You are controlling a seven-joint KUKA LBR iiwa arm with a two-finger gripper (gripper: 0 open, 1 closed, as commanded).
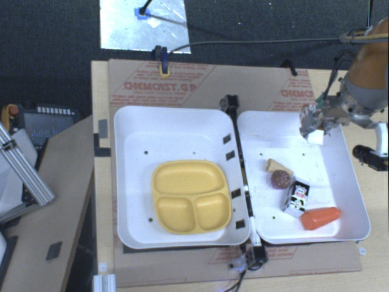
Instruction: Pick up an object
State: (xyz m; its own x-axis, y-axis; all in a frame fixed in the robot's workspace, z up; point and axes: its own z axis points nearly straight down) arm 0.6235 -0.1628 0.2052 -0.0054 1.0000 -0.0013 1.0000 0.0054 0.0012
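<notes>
White plastic walls keep your candidates corralled in the right bin [349, 169], where the carrot [320, 218], carton [297, 199] and round brown piece [281, 179] lie well clear of the gripper [313, 126], whose finger state you cannot tell.

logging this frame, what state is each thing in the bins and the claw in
yellow tray: flat in left bin, compartments bare
carrot: lying on its side
milk carton: lying down
round cookie: against tan wedge
claw: over right bin, top corner
</notes>
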